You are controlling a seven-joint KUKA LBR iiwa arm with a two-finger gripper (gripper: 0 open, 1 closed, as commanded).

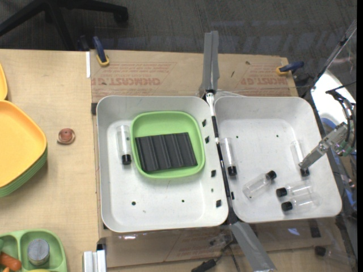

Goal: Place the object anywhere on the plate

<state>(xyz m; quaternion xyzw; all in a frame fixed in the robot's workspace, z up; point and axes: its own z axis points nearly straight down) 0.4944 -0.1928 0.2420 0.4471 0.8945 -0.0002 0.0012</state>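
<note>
Two white bins [113, 208] sit side by side on the bench. Nearest, in the right bin, clear vials [258, 183] lie scattered. Further back, the gripper [306, 167] dips into that bin; its grip cannot be told. The green plate [167, 123] holding a dark ridged block [166, 152] sits in the left bin, beside another vial [123, 144].

Green plate [168, 127] bearing dark ribbed slab [165, 152] sits in left bin [164, 214].

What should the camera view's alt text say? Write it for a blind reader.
Two white bins seen from above: the left bin holds a green plate bearing a dark ridged block, with a vial beside it. The right bin holds several clear vials, and the gripper reaches in from the right.
</note>
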